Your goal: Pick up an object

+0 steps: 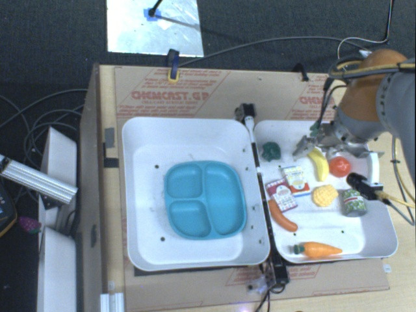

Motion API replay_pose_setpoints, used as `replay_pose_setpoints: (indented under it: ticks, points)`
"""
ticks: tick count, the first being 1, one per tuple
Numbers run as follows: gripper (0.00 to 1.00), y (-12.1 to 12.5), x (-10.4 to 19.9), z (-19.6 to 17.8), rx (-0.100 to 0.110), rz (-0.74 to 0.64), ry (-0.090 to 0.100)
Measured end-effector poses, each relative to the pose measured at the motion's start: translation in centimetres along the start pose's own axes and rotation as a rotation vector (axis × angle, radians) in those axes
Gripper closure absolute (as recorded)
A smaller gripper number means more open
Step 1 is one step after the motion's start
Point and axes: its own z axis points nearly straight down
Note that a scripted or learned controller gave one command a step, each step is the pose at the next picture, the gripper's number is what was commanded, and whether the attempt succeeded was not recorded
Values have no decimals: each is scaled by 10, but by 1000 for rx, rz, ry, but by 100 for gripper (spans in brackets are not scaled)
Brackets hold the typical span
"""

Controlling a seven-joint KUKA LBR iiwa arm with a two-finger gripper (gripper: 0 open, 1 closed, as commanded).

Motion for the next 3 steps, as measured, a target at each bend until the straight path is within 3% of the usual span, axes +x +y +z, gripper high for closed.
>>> replay_pose_setpoints:
  ticks: [1,2,3]
  points:
    - [100,1,0,-11,-3,-2,0]
    - [0,1,0,-11,-3,-2,0]
    - [100,2,0,-22,-6,-3,0]
